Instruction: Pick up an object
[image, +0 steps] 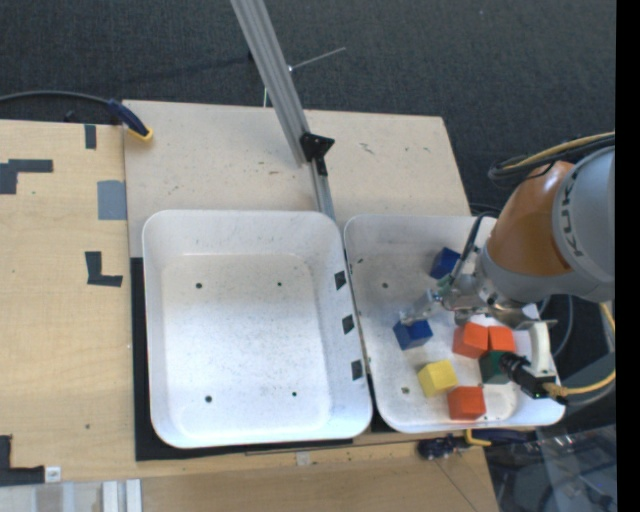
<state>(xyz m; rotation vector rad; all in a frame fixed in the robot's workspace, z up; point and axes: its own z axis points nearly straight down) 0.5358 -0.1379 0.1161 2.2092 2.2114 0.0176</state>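
arm: grey and orange, in from the right, wrist over the right bin (400, 400)
tool (447, 295): low in the right bin, between the two blue blocks; can't tell if spread or pressed together, nothing seen pinched
targets: all in the right bin: blue block (444, 263) near the far wall, blue block (412, 332) mid-bin, yellow block (436, 377), orange blocks (470, 340) and (465, 402), dark green block (494, 367)
left bin (240, 225): bare white floor
counter (60, 300): wood, tape marks
step: likely closing in on the mid-bin blue block
how-to: centre over one block only, square to its flat faces, go down fully before squeezing, lift straight
risk: orange/green cluster is packed tight, a nudge could jam it; the blue blocks stand apart, easier pick
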